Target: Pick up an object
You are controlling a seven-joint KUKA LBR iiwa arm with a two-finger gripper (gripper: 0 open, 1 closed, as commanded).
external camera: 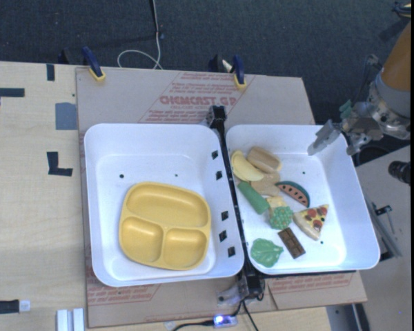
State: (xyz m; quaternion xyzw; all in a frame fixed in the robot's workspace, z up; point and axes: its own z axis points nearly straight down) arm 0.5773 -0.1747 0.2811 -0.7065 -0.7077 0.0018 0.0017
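Gripper [329, 138] is hanging over the right bin's [359, 205] far right corner, above the rim. Fingers look blurred and small; whether they are open or closed, I cannot tell. Nothing is showing between them.

Toy food is lying crowded along the bin's left side: bun [263, 159], banana [243, 167], pickle [252, 197], watermelon slice [292, 192], broccoli [281, 218], pizza slice [312, 221], chocolate bar [290, 243], lettuce leaf [265, 252]. All are sitting well apart from the gripper. Left bin [100, 185] is holding a yellow tray [165, 225].

No target is being singled out yet; any of these pieces would do.

Risks, as I judge them:
- Bun, banana and pickle are touching or overlapping. Fingers descending there are likely to be wedging between pieces, nudging them aside instead of closing on one.
- Pizza, chocolate and lettuce are lying flat. Fingers may be sliding over them or scraping the bin floor.
- Pickle and banana are sitting just beside the divider [228, 198]; a finger coming down there could be striking the wall.
- Rounded pieces may be squirting out under a pinch.
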